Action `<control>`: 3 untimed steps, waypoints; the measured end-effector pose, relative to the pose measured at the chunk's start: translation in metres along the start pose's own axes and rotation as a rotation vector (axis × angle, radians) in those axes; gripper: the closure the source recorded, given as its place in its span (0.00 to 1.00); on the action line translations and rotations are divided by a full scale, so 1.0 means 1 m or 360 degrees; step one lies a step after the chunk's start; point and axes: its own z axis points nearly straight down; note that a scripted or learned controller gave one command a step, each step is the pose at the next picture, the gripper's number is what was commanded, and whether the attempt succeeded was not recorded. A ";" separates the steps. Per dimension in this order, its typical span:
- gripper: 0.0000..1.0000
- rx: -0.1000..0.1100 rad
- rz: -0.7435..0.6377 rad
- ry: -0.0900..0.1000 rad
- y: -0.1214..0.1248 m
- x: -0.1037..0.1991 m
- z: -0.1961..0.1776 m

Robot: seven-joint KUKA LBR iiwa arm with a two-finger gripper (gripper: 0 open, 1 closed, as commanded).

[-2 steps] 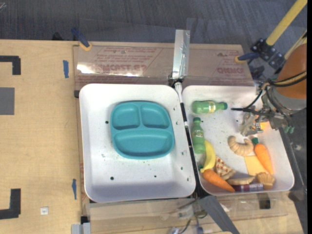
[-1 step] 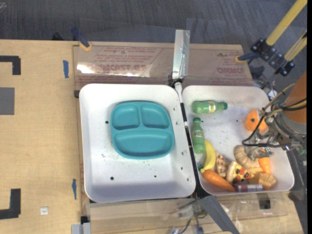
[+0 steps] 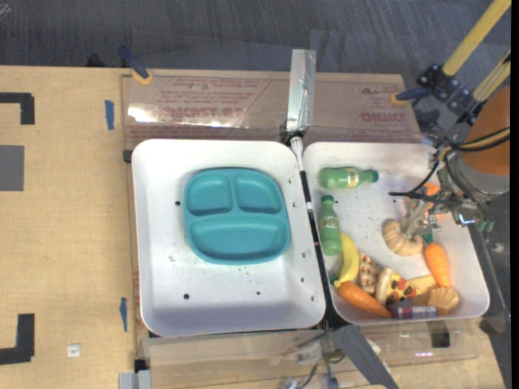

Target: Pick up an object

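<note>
The right bin [image 3: 474,294] holds several toy foods. A tan croissant [image 3: 400,238] lies near its middle, with an orange carrot [image 3: 438,264] just to its right. My gripper [image 3: 422,219] hangs low over the croissant's upper right end, touching or nearly touching it. A green bottle [image 3: 347,177] lies on its side at the back of the bin, and a second green bottle [image 3: 328,224] lies along the left wall. A yellow banana [image 3: 349,259], another carrot [image 3: 362,298] and a pizza slice [image 3: 386,283] crowd the front.
The left bin [image 3: 154,241] holds a teal divided plate [image 3: 237,215]. A purple marker [image 3: 409,310] and a tan bread piece [image 3: 445,299] lie at the right bin's front edge. Black cables [image 3: 422,189] trail from the wrist over the bin's right side.
</note>
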 end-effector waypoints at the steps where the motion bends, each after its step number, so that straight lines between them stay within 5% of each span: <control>1: 1.00 -0.0003 0.0137 -0.0003 0.056 -0.030 0.000; 2: 1.00 -0.0006 0.0006 0.0007 0.106 -0.076 0.000; 3: 1.00 -0.0005 -0.0361 0.0009 0.106 -0.019 -0.002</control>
